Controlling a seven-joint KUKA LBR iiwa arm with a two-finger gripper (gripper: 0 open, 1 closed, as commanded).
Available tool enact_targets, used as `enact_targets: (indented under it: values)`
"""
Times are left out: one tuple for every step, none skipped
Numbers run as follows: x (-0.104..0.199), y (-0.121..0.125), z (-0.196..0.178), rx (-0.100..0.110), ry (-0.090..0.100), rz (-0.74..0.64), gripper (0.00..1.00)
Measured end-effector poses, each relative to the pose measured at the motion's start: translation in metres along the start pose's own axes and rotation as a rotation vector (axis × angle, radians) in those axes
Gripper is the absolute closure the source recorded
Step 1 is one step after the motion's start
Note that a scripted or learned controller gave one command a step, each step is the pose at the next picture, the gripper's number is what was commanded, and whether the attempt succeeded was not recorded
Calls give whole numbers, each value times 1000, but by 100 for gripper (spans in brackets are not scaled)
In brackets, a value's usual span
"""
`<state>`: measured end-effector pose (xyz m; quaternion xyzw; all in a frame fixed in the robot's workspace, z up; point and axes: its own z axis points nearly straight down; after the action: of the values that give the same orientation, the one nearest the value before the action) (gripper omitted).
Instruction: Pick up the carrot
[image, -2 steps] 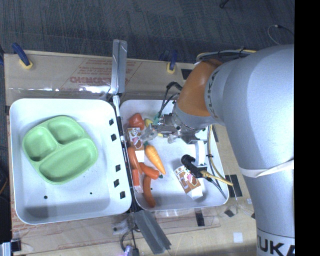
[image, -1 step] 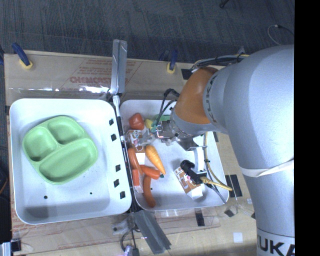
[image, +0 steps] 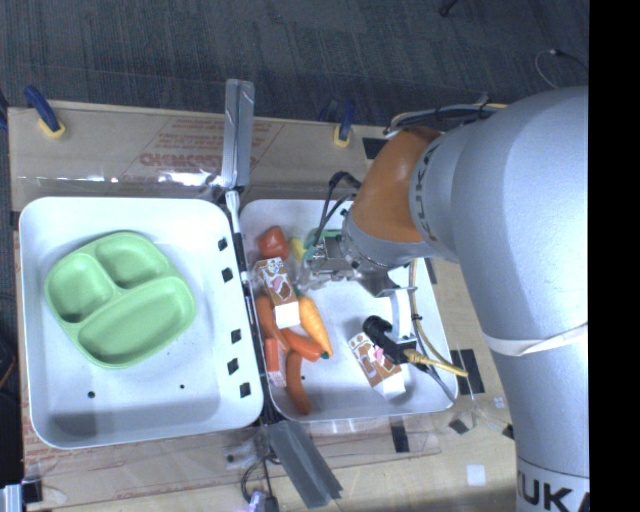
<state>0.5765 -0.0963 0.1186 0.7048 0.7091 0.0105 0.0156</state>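
Lettering on the grey arm (image: 520, 250) shows at the near right edge, white letters reading "UKA" with the start cut off. Red print runs across the cardboard sheet (image: 180, 150) beyond the bins, too faint and washed out to read. On the tabletop, the left bin (image: 130, 400) holds a green divided plate (image: 120, 297). The right bin (image: 425, 400) holds the clutter. The carrot (image: 313, 321) lies at the bin's left-centre, tilted, just beside a small white block (image: 288, 314) and touching a brown sausage (image: 302, 347). Another sausage (image: 297, 387) lies nearer, along the bin's left wall. A red vegetable (image: 272, 242) sits at the far left corner, with a small printed carton (image: 274, 279) just below it; a second printed carton (image: 375, 360) lies to the right. Their labels are too small to read. The hand (image: 322, 262) hangs over the bin just beyond the carrot, apart from it; whether it is spread or pressed together I cannot tell.
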Motion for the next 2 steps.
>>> enact_targets:
  values:
    - [-9, 1, -3, -8, -13, 8, 0]
    - [-11, -12, 11, 1, -1, -12, 0]
